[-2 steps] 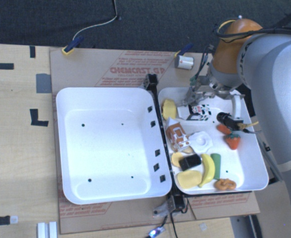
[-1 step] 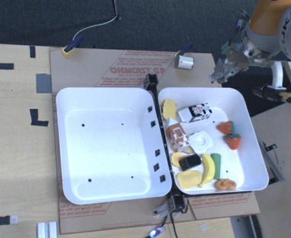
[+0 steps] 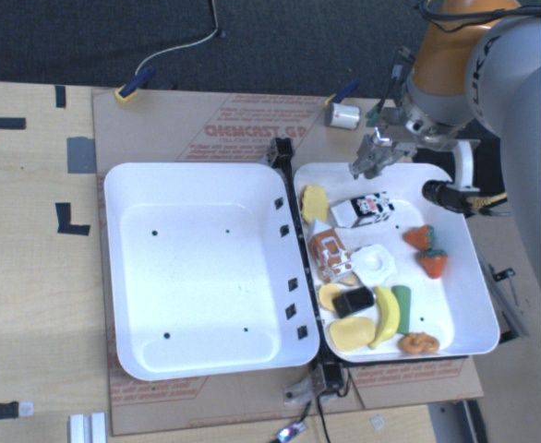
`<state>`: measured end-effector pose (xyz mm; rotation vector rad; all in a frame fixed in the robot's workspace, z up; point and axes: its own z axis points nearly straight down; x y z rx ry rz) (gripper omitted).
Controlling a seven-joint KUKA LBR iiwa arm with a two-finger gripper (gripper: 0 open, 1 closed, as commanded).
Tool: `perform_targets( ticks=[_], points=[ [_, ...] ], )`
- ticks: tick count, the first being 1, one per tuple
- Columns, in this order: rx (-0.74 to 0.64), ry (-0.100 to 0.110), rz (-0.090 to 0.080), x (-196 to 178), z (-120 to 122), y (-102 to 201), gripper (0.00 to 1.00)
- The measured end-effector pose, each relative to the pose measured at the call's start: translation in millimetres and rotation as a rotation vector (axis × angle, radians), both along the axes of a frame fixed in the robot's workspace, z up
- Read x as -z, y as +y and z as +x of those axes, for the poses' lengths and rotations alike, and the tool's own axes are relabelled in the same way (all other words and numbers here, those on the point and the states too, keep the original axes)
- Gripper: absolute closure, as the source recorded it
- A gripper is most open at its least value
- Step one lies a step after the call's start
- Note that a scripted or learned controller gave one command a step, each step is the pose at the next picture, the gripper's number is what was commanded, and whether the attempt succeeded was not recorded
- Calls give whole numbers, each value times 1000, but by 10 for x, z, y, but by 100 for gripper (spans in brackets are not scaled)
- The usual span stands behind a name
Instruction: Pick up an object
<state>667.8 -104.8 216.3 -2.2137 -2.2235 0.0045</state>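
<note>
Fingers point(image 3: 370, 162) above the right bin's point(image 3: 478, 284) far rim, their spread unclear, left bin point(image 3: 123, 275) alongside.

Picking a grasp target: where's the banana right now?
The banana lies in the right bin, toward its near edge, between the black block and the green piece.

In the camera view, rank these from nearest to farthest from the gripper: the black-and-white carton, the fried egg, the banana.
From the gripper:
1. Black-and-white carton, just below it, near the bin's top.
2. Fried egg, mid-bin.
3. Banana, near the bin's bottom edge.
</note>
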Motion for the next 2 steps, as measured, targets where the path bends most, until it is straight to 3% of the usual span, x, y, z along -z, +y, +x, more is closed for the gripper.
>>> perform_targets(
  ticks=[1,2],
  points=[
    [-1,-21,-2,-1520,23,237,100],
    [-5,8,2,-152,-17,1204,100]
  ],
)
